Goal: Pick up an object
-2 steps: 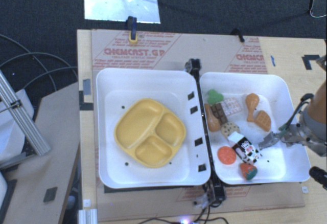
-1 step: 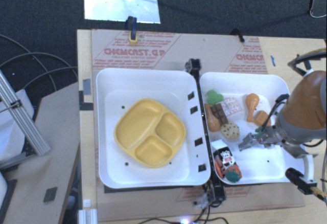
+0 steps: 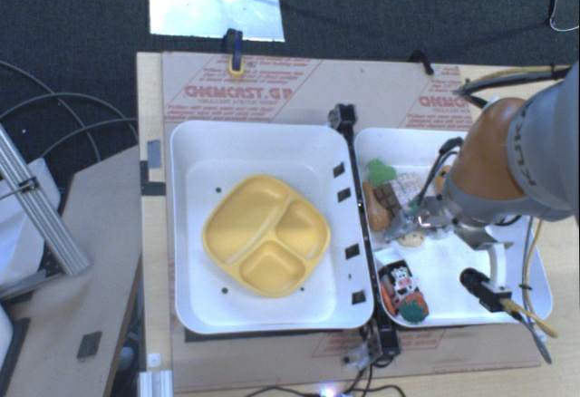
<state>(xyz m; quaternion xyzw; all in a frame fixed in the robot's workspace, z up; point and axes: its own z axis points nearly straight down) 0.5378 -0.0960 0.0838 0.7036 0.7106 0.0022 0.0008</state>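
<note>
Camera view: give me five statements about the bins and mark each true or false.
1. A yellow tray lies in the left bin. True.
2. The tray has one undivided compartment. False: ridges split it into three.
3. The arm reaches over the right bin. True.
4. The gripper hangs over the left bin. False: it is over the right bin, near the brown item.
5. A green item sits near the right bin's far-left corner. True.
</note>
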